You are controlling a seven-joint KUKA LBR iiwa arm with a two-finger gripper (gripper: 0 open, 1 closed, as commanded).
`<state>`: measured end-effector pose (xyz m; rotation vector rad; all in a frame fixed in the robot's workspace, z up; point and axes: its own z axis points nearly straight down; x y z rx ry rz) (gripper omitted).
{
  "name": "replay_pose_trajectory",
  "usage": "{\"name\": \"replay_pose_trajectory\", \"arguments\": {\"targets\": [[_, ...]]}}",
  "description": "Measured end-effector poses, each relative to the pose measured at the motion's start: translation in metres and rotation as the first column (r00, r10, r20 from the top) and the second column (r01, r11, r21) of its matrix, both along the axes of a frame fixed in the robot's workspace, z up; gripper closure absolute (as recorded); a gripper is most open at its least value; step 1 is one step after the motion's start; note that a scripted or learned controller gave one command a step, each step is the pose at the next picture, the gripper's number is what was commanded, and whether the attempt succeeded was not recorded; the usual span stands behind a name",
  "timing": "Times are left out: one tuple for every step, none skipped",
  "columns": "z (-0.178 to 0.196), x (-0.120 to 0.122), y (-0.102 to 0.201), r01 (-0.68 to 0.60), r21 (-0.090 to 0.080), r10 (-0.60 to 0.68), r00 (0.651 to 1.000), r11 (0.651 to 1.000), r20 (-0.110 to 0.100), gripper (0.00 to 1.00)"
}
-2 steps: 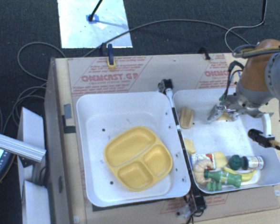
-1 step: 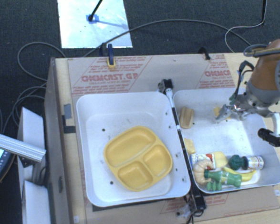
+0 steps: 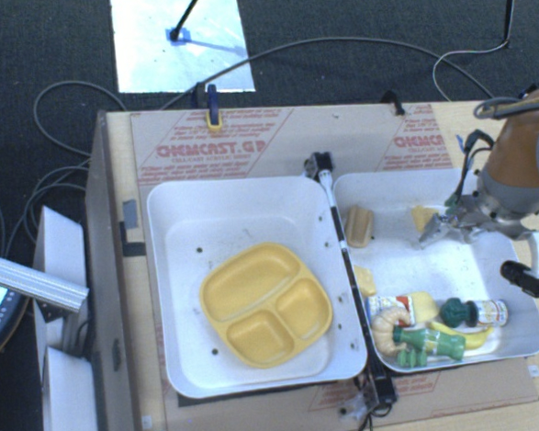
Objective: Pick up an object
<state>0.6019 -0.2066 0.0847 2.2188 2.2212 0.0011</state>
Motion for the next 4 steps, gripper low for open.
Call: {"name": "replay_pose_trajectory", "arguments": {"targets": [[0.059,0.067,0.004,-0.003,-0.001,0.003,1.0,1.0,0.005,0.0],[0.045,0.062,0.064,-0.004,0.002,0.004,1.0,1.0,0.001,0.0],[0.0,-0.082,0.069,0.0,0.001,0.0,1.0,1.0,-0.002,0.0],[0.001,0.013,0.0,-0.002,-0.001,0.002,1.0,1.0,0.001,0.0]]}}
